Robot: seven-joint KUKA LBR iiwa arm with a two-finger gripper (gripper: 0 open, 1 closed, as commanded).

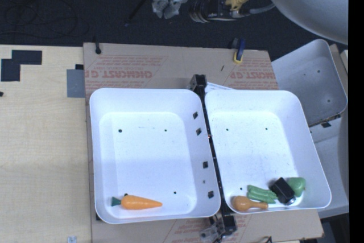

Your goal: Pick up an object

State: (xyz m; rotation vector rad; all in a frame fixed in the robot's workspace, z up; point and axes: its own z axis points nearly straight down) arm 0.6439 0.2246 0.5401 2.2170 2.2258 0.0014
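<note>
Only readable thing here is red print on the cardboard sheet (170,68) under the bins. It's upside down from this angle, looks like "CHEMCEST, G.P." twice along the far edge. More red lettering near the front, too cut off to read.

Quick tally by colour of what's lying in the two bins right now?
Orange: 2, the carrot in the left bin, the pear-shaped piece in the right bin
Green: 2, bean pods, rounded piece
Black: 1, block
Total: 5

Carrot (141,202) sits in the left bin (102,122), front edge. Right bin (296,116) has the rest bunched in its front right corner.
</note>
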